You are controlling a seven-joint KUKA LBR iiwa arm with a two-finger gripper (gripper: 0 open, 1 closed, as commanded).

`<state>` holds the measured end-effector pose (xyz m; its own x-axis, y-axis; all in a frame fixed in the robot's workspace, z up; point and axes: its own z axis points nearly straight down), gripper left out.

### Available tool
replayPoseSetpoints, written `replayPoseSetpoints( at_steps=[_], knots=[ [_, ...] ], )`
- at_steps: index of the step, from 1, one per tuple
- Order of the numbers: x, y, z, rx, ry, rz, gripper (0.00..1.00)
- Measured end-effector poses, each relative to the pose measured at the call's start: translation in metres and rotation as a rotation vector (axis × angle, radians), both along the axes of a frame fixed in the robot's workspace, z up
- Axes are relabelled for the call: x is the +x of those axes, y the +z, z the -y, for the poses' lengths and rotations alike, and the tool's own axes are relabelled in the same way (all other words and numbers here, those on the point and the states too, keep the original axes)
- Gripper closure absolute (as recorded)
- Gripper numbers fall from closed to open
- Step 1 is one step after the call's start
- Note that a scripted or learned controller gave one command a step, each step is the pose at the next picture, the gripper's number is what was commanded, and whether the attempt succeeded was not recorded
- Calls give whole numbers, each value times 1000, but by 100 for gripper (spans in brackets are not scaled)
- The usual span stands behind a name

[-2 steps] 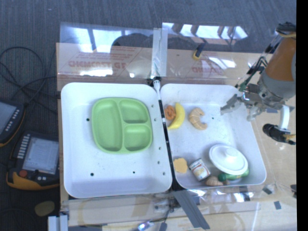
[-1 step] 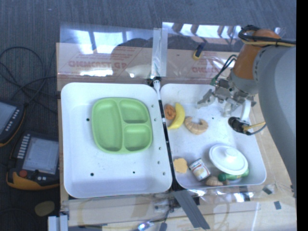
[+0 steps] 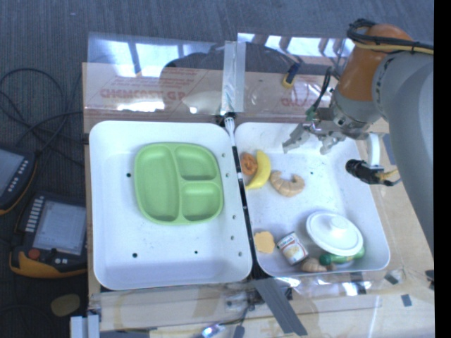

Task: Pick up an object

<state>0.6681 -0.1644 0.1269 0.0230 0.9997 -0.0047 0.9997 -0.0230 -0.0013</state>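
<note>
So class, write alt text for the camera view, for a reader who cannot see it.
A robot gripper hovers with open jaws over the right bin, which holds a banana, a croissant and a white lidded pot. The left bin holds a green divided plate.

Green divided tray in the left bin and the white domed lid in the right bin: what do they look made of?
Green divided tray: probably moulded plastic, matte, with an even colour and soft rounded compartment walls. White domed lid: smooth and glossy, catching highlights; glazed ceramic or hard plastic, the view leaves that open.

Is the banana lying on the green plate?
No, the banana lies in the right bin, beside the croissant; the green plate sits in the left bin.
</note>
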Motion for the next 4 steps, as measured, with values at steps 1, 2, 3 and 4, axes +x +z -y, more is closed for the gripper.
replayPoseSetpoints(
  at_steps=[1,2,3,4],
  knots=[
    [-41,-37,-14,0,287,12,0],
    [-77,-37,5,-1,286,11,0],
    [-103,-37,-17,-4,424,13,0],
    [-150,-36,-59,-5,707,13,0]
  ],
)
